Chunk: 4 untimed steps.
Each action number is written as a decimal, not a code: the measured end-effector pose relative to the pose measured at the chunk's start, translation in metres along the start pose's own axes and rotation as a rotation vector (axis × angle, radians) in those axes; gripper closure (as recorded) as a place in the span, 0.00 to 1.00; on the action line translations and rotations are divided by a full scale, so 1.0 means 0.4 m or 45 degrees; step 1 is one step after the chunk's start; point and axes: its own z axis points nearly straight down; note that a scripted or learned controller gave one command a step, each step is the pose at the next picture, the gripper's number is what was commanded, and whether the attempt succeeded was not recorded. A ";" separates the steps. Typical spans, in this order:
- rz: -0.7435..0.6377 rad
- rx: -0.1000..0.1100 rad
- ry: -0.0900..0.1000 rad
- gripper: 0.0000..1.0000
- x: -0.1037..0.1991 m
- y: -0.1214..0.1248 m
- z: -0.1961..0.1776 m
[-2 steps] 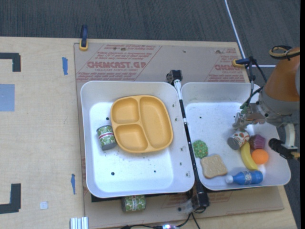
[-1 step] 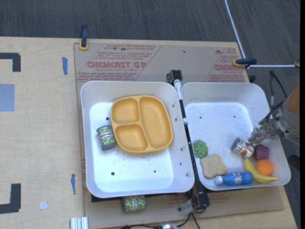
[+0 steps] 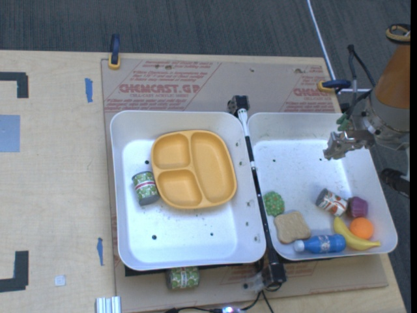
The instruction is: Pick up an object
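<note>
My gripper (image 3: 333, 150) hangs over the far right part of the right bin (image 3: 293, 130), with nothing seen between its fingers. Below it, along the bin's near side, lie a small red and white can (image 3: 331, 202), a purple fruit (image 3: 358, 207), an orange (image 3: 361, 227), a banana (image 3: 352, 236), a blue bottle (image 3: 321, 244), a slice of toast (image 3: 291, 226) and a green leafy piece (image 3: 273, 203). The left bin (image 3: 124, 149) holds a yellow divided plate (image 3: 193, 169) and a green-labelled can (image 3: 145, 188).
Another green can (image 3: 183, 278) lies outside the bins on the board's front edge. A black divider bar (image 3: 251, 168) runs between the two bins. Clamps (image 3: 115, 51) hold the cardboard sheet at the back.
</note>
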 end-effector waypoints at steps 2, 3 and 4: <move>0.002 -0.003 -0.003 0.00 -0.046 0.143 0.313; 0.004 0.000 -0.002 0.00 -0.032 0.022 0.313; 0.005 0.001 -0.002 0.00 -0.056 -0.159 0.312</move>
